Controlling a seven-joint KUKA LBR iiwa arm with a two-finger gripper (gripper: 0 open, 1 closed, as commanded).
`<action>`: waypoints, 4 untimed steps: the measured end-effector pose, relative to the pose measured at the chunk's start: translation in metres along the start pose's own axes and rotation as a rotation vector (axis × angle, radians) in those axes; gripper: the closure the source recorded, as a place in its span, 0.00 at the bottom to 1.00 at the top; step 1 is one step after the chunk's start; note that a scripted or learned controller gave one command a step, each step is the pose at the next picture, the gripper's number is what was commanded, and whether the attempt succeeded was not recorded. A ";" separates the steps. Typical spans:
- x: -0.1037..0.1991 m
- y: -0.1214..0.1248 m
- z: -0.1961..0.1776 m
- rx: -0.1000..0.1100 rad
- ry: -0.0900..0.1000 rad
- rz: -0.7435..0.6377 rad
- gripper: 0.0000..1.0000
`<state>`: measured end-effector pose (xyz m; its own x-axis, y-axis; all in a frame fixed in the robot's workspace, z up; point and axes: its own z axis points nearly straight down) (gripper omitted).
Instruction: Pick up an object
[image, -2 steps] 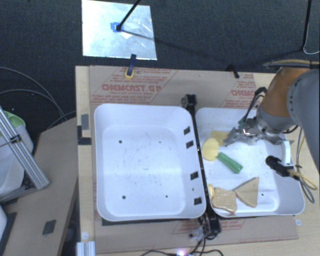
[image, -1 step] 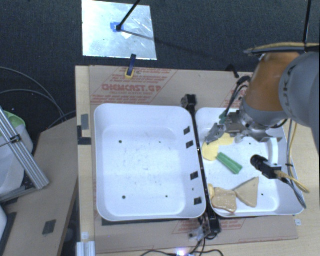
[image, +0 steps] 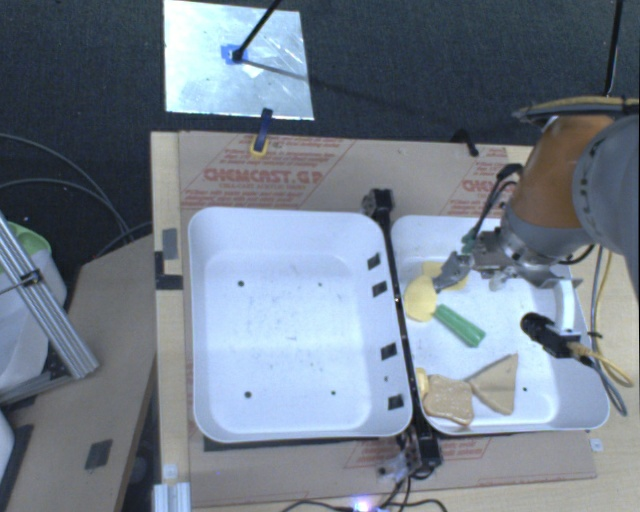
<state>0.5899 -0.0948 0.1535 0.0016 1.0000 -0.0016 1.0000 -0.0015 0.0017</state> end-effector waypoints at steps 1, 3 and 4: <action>0.067 0.039 -0.052 -0.007 0.003 -0.013 0.00; -0.011 -0.013 0.058 -0.002 0.002 -0.003 1.00; 0.041 -0.023 -0.037 -0.008 0.003 -0.011 1.00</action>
<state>0.5673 -0.0535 0.1904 -0.0095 1.0000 0.0015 0.9999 0.0095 0.0098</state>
